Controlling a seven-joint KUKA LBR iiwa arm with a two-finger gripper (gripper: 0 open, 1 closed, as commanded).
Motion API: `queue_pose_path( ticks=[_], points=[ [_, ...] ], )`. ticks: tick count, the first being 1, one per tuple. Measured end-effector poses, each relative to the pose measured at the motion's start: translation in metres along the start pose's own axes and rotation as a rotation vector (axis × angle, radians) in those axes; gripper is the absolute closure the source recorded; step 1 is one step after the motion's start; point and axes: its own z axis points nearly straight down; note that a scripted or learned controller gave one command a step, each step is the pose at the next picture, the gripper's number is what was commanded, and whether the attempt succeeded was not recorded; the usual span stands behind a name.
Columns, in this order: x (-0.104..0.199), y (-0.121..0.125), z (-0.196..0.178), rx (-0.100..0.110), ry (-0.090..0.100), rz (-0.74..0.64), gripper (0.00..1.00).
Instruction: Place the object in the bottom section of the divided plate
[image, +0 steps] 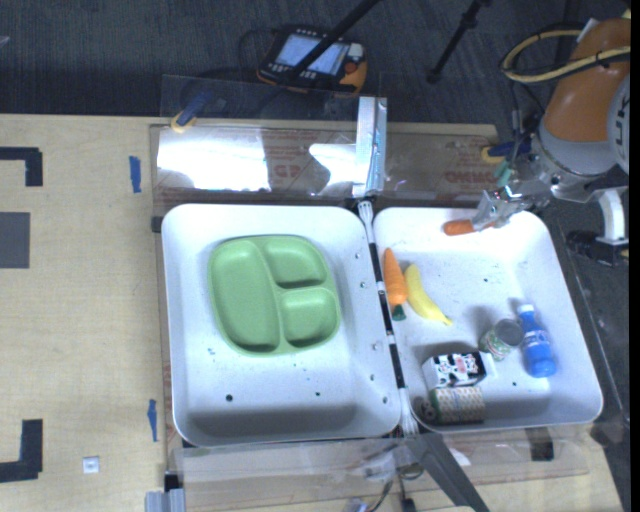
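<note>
Claw (492, 210) at right bin's (575, 300) 12 o'clock rim, touching small orange piece (459, 227); can't tell if gripped. Green divided plate (275, 292) in left bin (190, 330), w/ nothing on it. Right bin: blue bottle (535, 345), carrot (395, 279), banana (426, 298), boxes (457, 368).

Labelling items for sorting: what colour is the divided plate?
Light green plate, clearest in the camera view.

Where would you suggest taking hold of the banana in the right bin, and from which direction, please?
Grip the banana across its middle, coming straight down from above. It lies flat on the bin floor, running diagonally, so the narrow width suits the fingers best. Its upper end sits right beside the carrot, so closing a little below the middle, where there is free space on both sides, seems safer.
</note>
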Motion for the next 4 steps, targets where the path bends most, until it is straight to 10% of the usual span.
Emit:
queue_pose_path(
  ticks=[1, 2, 4],
  points=[
    [0.074, -0.046, -0.003, -0.001, 0.002, -0.329, 1.00],
    [0.147, -0.088, -0.088, -0.003, 0.000, -0.281, 1.00],
    [0.279, -0.058, -0.066, -0.005, 0.000, -0.436, 1.00]
  ],
)
